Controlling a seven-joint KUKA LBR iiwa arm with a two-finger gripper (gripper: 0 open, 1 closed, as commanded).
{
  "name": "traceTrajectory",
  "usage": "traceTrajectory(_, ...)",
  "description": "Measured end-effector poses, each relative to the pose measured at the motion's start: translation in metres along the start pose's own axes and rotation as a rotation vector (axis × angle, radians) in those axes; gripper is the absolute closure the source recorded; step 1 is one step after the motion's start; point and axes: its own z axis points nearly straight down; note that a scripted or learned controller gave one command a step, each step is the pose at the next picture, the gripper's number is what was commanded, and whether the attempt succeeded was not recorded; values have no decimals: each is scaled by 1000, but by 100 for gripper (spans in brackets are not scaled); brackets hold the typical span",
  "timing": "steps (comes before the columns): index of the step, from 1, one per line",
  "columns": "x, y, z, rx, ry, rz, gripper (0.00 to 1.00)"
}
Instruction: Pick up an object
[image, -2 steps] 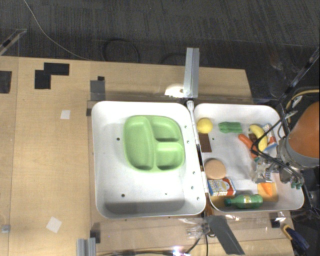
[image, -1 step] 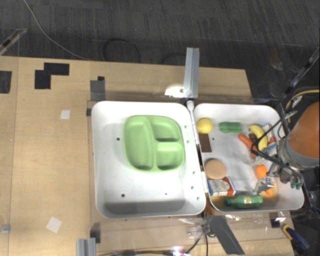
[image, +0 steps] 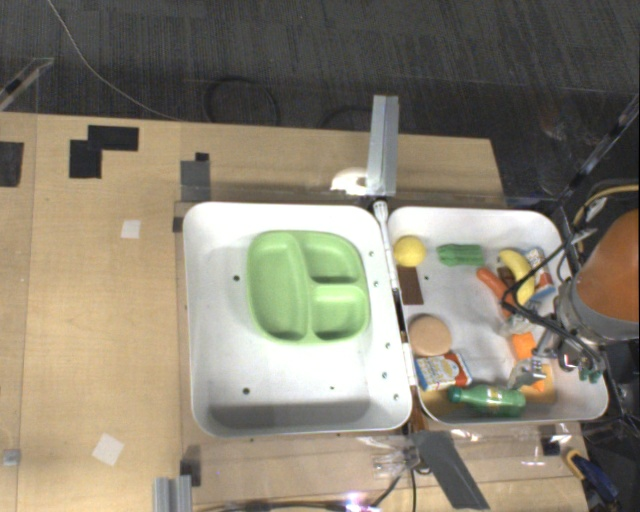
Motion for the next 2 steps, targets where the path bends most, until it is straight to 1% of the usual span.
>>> traceTrajectory(1, -2, 1, -12, 1, -4, -9, 100)
traceTrajectory(2, -2, 1, -11, 1, -3, -9, 0)
